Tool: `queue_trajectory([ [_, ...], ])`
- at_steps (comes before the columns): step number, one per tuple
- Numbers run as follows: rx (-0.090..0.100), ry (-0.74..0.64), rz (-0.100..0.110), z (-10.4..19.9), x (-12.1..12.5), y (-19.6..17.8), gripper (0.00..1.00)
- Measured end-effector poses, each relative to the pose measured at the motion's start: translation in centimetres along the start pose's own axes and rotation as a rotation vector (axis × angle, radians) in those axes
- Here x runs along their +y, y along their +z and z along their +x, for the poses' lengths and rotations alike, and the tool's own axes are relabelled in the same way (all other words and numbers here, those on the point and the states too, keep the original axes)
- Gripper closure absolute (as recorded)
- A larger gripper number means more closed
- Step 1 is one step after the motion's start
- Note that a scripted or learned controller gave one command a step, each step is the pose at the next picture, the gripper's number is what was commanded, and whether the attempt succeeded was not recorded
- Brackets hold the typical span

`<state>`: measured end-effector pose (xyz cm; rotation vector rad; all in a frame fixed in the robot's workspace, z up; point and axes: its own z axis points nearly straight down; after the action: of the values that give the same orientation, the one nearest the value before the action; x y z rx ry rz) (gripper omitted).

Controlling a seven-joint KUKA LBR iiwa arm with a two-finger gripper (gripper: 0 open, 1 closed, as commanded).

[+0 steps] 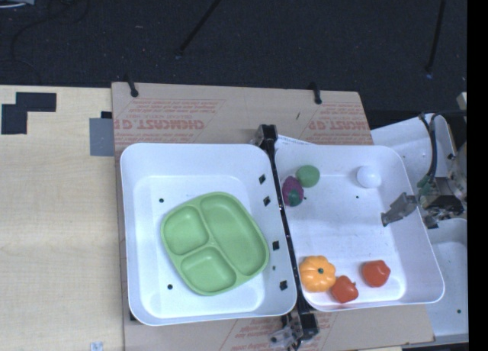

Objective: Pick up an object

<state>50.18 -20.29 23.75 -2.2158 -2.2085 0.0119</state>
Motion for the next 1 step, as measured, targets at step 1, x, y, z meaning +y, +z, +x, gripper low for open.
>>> queue_trajectory([
  [1,-0.003,-0.003,-0.012,0.03,0.24,-0.64,0.0],
])
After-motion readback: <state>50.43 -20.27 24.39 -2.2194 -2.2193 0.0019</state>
